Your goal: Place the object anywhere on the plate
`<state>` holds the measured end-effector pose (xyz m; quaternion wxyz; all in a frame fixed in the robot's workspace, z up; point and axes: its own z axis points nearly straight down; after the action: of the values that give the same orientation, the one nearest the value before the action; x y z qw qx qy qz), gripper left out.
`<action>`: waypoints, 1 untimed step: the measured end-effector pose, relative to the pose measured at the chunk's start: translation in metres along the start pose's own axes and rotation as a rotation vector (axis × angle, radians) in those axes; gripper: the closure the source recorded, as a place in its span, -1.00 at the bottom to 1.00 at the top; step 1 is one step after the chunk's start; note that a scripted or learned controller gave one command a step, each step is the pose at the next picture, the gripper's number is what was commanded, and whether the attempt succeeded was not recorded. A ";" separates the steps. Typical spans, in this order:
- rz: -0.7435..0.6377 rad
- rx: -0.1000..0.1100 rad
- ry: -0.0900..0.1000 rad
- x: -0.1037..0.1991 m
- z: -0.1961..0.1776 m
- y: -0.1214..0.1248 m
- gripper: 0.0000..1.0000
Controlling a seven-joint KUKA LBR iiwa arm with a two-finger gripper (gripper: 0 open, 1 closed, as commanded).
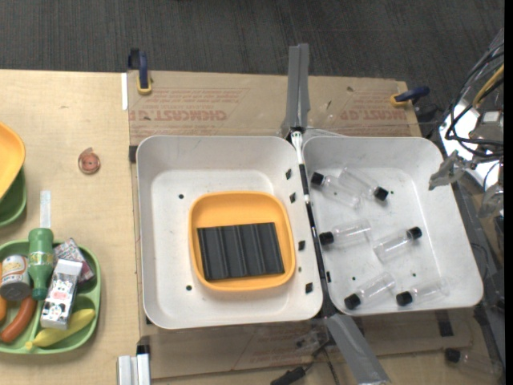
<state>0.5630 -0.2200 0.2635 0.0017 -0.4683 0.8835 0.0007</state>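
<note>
An orange plate [240, 207] with a dark grey ribbed insert [240, 249] lies in the middle of the left white bin [160, 215]. The right white bin [437, 223] holds several clear plastic vials with black caps, all lying on their sides. One vial [346, 185] is near the bin's back left. Another vial [351, 233] lies by the divider, and a third vial [394, 245] sits near the centre. Two more rest along the front wall, among them a vial [375, 289] at the front left.
On the wooden table to the left stand a green tray of toy food [48, 295] and an orange bowl [8, 163]. Cardboard [216, 107] lies under the bins, held by clamps [140, 70]. Cables and metal framing [481, 135] crowd the right side.
</note>
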 end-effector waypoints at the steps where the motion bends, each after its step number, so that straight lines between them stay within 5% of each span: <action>1: -0.082 0.002 -0.001 -0.046 0.025 -0.063 -1.00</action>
<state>0.6406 -0.2174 0.2386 0.0029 -0.5040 0.8637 0.0000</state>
